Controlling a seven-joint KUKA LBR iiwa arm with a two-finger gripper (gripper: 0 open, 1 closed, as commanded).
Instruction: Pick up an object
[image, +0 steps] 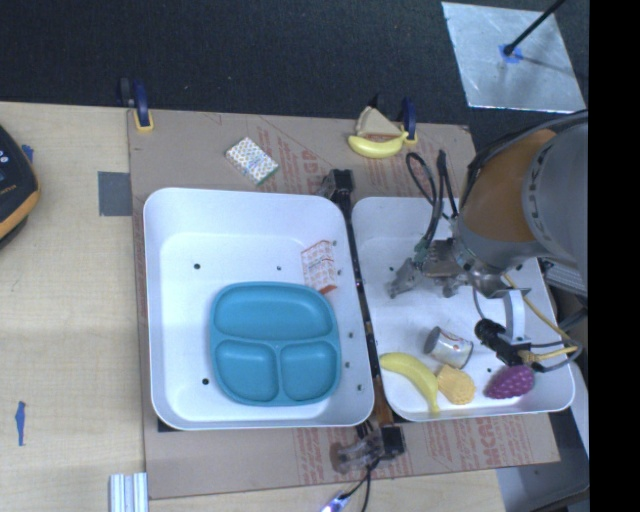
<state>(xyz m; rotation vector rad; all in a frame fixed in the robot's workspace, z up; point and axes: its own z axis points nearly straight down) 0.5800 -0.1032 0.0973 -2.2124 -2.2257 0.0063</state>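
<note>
In the right bin (385, 225) lie a yellow banana (412, 376), a small metal can (450, 347), an orange-yellow round piece (457, 385) and a purple bunch of grapes (510, 381), all near the front edge. My gripper (425, 279) hangs over the middle of that bin, behind the can and the banana, and touches none of them. The grey arm with its orange band (505, 195) covers the bin's right rear part.
The left bin (180, 225) holds a blue divided plate (274, 341) and a small red-and-white packet (319, 264). Behind the bins on the cardboard lie a second banana (375, 146) and a patterned packet (251, 159). Cables trail beside the wrist.
</note>
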